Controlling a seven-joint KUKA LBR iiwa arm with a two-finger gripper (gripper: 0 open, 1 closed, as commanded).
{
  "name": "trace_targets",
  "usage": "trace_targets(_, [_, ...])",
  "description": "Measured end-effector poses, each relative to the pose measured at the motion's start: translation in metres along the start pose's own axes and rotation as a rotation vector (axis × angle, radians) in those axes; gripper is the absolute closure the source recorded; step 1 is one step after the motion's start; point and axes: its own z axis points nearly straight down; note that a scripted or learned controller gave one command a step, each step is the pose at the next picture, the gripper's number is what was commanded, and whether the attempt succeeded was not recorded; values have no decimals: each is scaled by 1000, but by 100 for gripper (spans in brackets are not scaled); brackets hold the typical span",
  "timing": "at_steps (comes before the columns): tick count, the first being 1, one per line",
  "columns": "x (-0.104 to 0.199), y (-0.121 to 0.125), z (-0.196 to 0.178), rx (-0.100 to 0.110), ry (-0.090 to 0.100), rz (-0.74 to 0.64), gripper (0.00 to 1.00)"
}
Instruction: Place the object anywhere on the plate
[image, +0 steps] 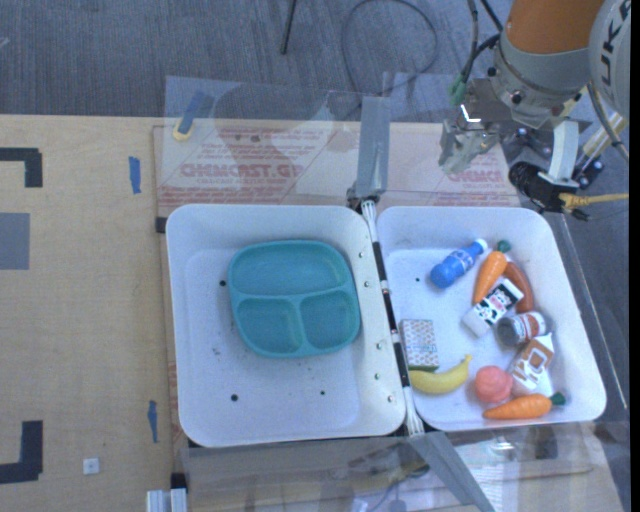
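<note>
Objects for the task all lie in the right bin (575, 300): a blue bottle (457, 264), two carrots (489, 275) (520, 407), a banana (440, 377), a patterned packet (419, 342), a pinkish round fruit (492, 384) and a few small cartons and a can (524, 328) crowded along the right side. Which one is meant the task does not say. None of them sits on the plate (295, 298), a teal tray with three compartments lying bare in the left bin (200, 390), so by my reading nothing is done yet: picking, carrying across the divider and setting down all remain.

The gripper (465, 147) hangs above the surface beyond the far rim of the right bin, well apart from every item, with nothing between its fingers; they look slightly parted, though they are small and blurred. Most of the arm is cut off by the upper frame edge. The clustered cartons overlap, so their exact shapes and labels are hard to make out.
</note>
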Motion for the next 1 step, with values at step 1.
trace_targets(1, [88,-15,27,4,2,-123,100])
